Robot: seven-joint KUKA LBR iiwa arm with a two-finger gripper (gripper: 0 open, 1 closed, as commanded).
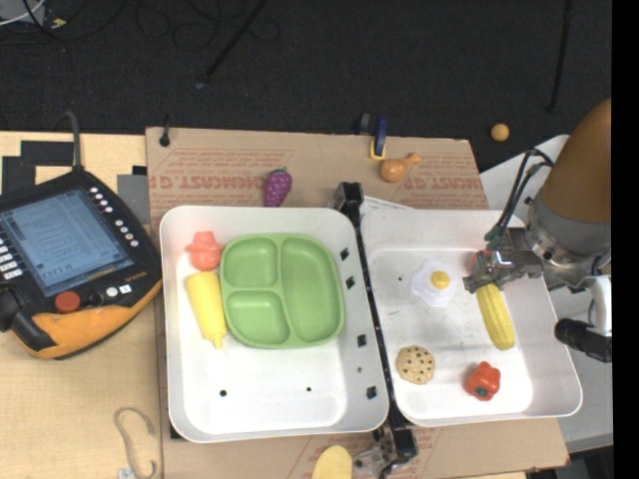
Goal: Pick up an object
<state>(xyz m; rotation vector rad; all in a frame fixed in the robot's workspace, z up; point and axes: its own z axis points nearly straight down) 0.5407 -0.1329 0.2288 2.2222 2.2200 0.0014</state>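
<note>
My hand (487, 272) sits at the top end of the corn cob (496, 314) in the right bin (559, 392); can't tell its opening. Fried egg (434, 283) just left.

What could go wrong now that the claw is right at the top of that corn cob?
The gripper sits at the very end of the corn cob, not its middle, so the cob may tip or slip out when lifted. The fried egg lies close beside it and could get nudged. The bin's right wall is near, leaving little room.
</note>
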